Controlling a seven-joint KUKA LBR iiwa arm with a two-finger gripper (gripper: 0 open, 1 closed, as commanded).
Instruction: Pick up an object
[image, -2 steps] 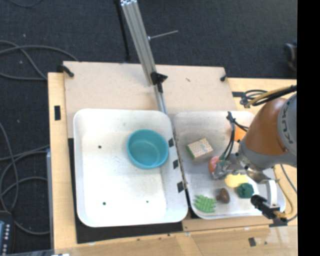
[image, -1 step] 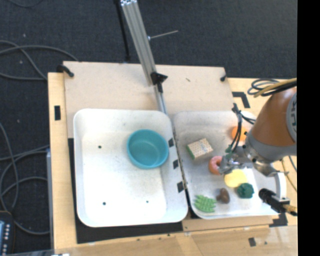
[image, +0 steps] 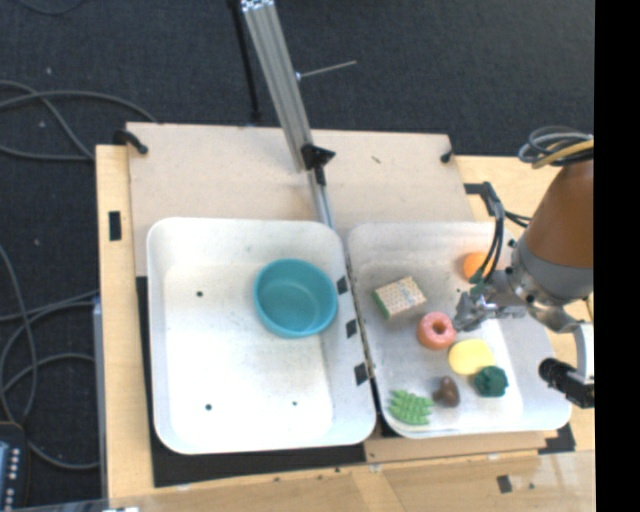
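Here, in the camera view, your gripper (image: 470, 308) is hanging low over the right bin (image: 385, 250), just beside the pink ring (image: 436, 330). You cannot tell its state. A yellow piece (image: 471, 356), a green lump (image: 490, 381) and a tan block (image: 399, 296) are lying near. A blue bowl (image: 295, 297) is sitting in the left bin (image: 190, 250).

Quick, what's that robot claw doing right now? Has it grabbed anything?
Gripper: cannot be told whether open or closed; it sits beside the pink ring-shaped donut toy, with nothing visibly between its fingers.
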